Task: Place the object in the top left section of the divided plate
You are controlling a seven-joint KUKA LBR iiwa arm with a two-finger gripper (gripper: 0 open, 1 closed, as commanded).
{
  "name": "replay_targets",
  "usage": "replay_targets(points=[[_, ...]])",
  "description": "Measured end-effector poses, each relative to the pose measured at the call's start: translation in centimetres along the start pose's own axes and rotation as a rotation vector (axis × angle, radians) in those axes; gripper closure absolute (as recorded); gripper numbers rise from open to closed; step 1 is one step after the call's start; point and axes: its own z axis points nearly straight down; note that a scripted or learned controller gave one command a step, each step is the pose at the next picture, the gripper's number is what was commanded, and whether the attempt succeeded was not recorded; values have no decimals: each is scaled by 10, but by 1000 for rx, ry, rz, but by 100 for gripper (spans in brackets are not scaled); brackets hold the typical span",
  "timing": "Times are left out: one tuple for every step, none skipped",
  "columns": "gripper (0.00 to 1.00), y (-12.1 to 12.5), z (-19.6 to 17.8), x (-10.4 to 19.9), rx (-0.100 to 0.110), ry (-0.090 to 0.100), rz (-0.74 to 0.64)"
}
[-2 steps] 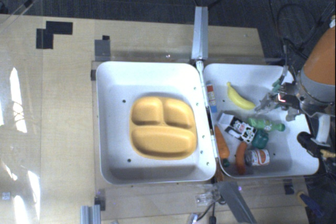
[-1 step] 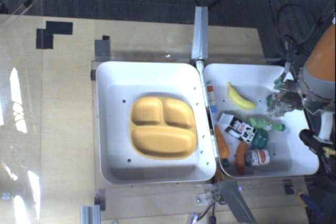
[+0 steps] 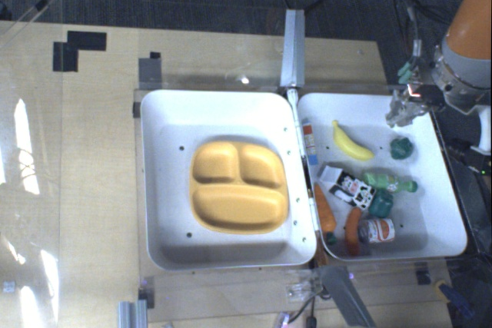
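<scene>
Gripper point(image 3: 401, 113) over right bin; jaw state: cannot tell. Banana point(image 3: 352, 142) just left-below, long axis diagonal. Plate point(image 3: 237, 187) far left.

Carton point(image 3: 350, 187) and can point(image 3: 376, 230) labels — print too small to read

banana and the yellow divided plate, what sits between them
In the camera view, between the banana and the divided plate lie bare white floor of each bin, the rims where the bins meet, and a slim tube-like item.
</scene>
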Motion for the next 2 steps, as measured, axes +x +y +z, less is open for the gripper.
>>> replay_targets(points=[[100,-47,166,-28,-20,-5,-208],[100,-87,65,-75,-1,-1,-38]])
